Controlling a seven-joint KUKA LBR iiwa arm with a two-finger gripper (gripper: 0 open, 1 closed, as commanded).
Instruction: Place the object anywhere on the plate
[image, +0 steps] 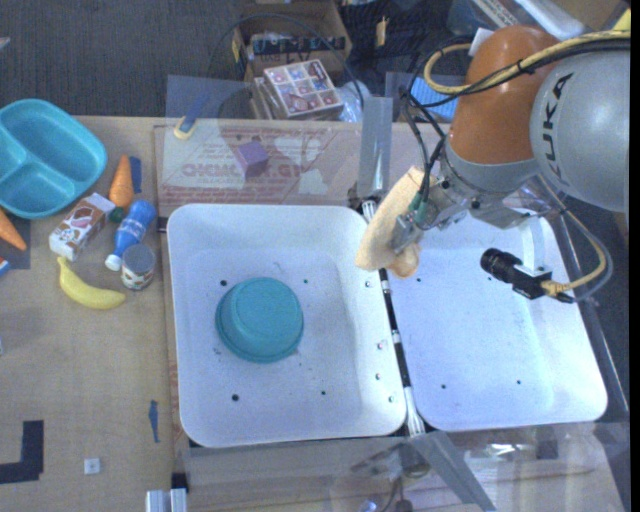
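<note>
The pale yellow, soft-looking slab-shaped object (385, 230) hangs tilted over the seam between my two shallow white bins, toward their far edge, its lower end over the right rim of the left bin (190, 400). It sits at my gripper (412, 222), pressed against the finger side, and appears pinched there; my fingers are closed on its right edge as far as the view lets me see. Left of and nearer than the object, well apart from it, the round teal plate (260, 319) lies upside-down-looking in the middle of the left bin. The right bin (500, 380) lies under my wrist, and my grey arm with its orange band (505, 70) reaches in from the far right. A small black camera-like block with a cable (512, 271) hangs just right of the gripper. On the wooden bench to the left are a yellow banana (88, 290), a small can (138, 267), a blue-and-white bottle (132, 228), a small carton (80, 225), an orange carrot (121, 181) and a teal divided tray (45, 155).
</note>
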